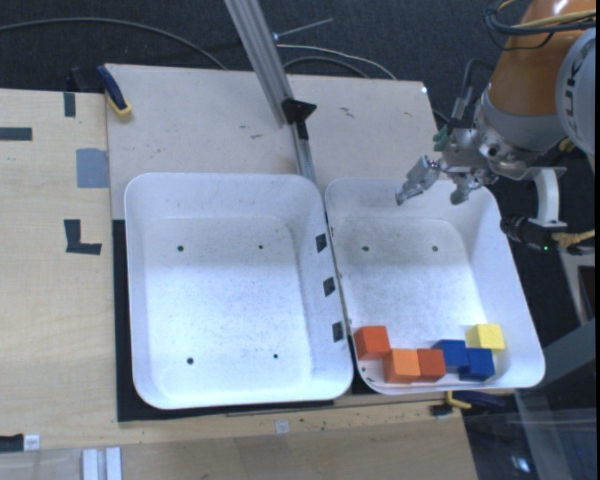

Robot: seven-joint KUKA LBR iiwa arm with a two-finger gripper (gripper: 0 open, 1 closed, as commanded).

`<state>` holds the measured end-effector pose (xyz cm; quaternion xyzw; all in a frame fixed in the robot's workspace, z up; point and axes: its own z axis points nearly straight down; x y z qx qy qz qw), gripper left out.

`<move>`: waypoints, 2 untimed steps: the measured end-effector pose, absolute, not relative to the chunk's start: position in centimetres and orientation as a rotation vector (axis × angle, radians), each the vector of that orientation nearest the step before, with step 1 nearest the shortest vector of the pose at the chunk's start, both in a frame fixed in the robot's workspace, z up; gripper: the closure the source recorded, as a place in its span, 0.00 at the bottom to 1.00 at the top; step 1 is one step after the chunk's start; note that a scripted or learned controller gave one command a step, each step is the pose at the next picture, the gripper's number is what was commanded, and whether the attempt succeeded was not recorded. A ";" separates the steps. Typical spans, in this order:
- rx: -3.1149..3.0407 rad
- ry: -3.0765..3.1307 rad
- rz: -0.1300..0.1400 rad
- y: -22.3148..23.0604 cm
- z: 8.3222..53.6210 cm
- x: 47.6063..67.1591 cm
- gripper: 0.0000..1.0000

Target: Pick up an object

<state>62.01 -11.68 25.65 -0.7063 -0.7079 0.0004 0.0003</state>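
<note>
Several small blocks lie along the near edge of the right bin [500, 268]: an orange block [372, 341], a second orange block [403, 364], a red-orange block [430, 363], a blue block [464, 359] and a yellow block [486, 337] resting on the blue one. My gripper [434, 187] hangs over the far edge of the right bin, well away from the blocks. Its two fingers are spread apart, open, with nothing between them.
The left bin [140, 268] sits beside the right one. A slanted metal rail [265, 63] runs from the top down to the gap between the bins. A blue and yellow tool [114, 90] lies at the bench's far left corner.
</note>
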 end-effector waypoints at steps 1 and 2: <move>-2.209 -2.219 0.010 -6.0 18.7 56.6 0.00; -2.225 -2.227 -0.006 -8.6 30.2 57.7 0.00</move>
